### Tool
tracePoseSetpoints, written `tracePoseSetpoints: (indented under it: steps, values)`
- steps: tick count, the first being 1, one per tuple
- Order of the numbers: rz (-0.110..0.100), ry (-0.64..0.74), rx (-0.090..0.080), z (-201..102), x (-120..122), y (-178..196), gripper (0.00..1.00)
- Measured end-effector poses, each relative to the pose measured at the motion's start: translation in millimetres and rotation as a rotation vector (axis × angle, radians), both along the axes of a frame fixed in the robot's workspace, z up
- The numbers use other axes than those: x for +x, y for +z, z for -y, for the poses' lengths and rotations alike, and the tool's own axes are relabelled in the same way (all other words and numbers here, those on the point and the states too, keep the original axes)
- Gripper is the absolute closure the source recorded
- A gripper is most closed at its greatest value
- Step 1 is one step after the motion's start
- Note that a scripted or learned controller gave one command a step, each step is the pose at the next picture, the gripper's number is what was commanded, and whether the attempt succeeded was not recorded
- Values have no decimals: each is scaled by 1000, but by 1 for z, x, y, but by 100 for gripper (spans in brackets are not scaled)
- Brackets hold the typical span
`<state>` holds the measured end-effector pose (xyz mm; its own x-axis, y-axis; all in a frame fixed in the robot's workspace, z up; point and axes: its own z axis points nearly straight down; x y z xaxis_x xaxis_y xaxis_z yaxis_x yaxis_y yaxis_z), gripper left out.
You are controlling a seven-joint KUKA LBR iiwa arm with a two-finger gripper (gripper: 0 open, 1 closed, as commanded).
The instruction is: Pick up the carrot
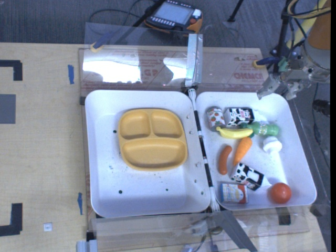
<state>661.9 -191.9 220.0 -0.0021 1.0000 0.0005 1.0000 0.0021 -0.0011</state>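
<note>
The carrot [242, 150] is a short orange cone lying tilted in the middle of the right bin [302, 156], thick end up toward a yellow banana [235, 133]. A reddish sausage [224, 159] lies just to its left, and a cow-patterned carton [248, 176] sits just below it. My gripper [280, 90] hangs over the bin's far right corner, well up and right of the carrot. It is open, with nothing between its fingers.
The right bin also holds a second cow-patterned carton [239, 116], a small can [214, 117], a green bottle [265, 129], a white bottle [272, 145], a tomato [281, 192] and a tub [233, 193]. A yellow divided plate [152, 138] lies in the left bin [100, 156].
</note>
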Motion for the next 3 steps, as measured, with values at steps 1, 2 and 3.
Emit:
tracePoseSetpoints:
  steps: [1,2,3]
  values:
    - [2,26,-2,-15,4,3,0]
    - [1,283,0,-67,-46,-90,0]
    - [5,208,-1,-72,-81,-113,0]
